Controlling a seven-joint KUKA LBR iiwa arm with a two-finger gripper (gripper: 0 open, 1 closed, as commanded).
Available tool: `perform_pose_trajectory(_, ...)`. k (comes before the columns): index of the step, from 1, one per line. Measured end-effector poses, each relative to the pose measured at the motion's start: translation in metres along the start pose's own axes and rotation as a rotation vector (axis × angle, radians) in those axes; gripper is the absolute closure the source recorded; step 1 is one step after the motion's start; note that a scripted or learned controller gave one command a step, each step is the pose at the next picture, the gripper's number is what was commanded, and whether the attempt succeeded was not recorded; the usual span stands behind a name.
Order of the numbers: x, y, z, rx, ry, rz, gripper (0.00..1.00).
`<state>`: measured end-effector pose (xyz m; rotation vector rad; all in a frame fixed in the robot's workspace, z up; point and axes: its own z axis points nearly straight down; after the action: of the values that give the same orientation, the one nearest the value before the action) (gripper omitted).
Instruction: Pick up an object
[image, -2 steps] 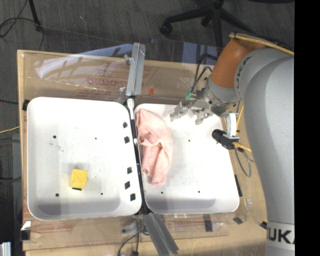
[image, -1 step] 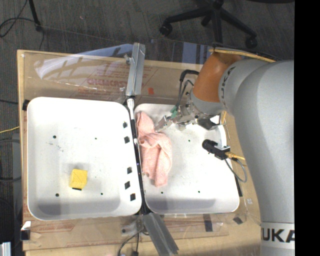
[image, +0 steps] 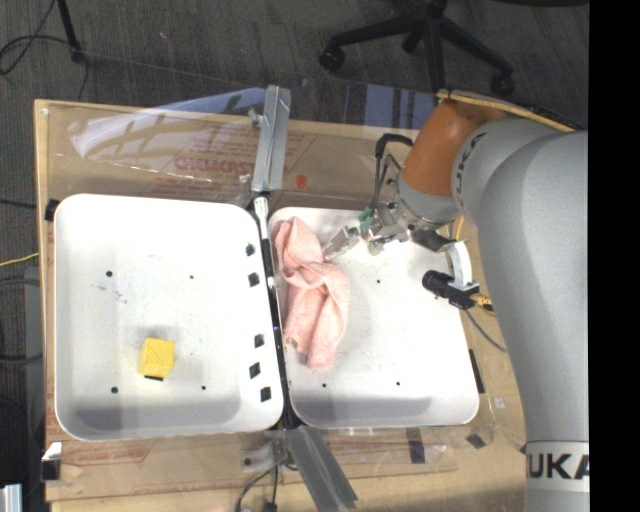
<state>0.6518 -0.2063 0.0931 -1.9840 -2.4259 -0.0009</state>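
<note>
The pink cloth (image: 311, 295) lies crumpled along the left wall of the right bin (image: 420, 400); soft, light, best pinched at a raised fold. Whether the gripper (image: 352, 236) is released, I cannot tell.

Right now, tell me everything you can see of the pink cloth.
The pink cloth is soft, crumpled fabric, bunched into a long folded heap. It lies in the right bin, along its left wall beside the divider. The gripper is at its upper end; whether it touches is unclear.
</note>
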Motion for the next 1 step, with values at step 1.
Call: perform_pose_trajectory(1,0.0,0.0013,-0.0111,-0.003,-0.004,-0.005,1.0)
